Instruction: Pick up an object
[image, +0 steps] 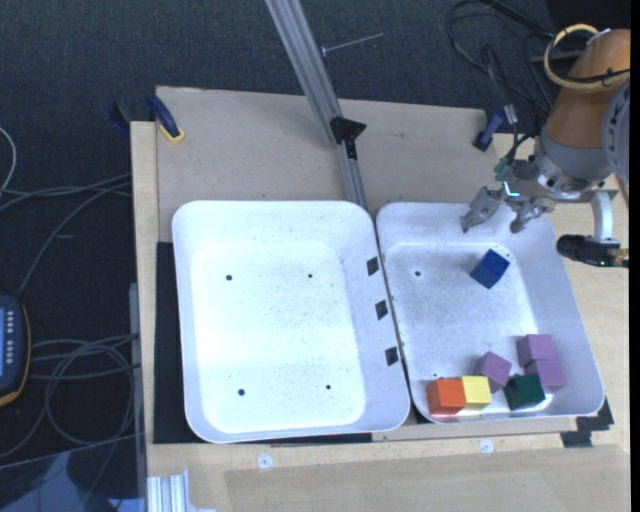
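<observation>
A blue cube (490, 268) lies alone in the upper part of the right bin (440, 310). My gripper (500, 214) hangs over that bin's far edge, just above and slightly right of the blue cube, with its two fingers spread open and nothing between them. Along the bin's near edge a cluster of blocks sits together: an orange one (447, 394), a yellow one (475, 390), a dark green one (523, 391) and purple ones (540, 350).
The left bin (200, 300) sits beside the right one, joined by black clips (381, 309). A slanted metal bar (320, 90) crosses the bench behind the bins. Blue clamps (165, 117) hold the board corners. Cables trail on the dark floor at left.
</observation>
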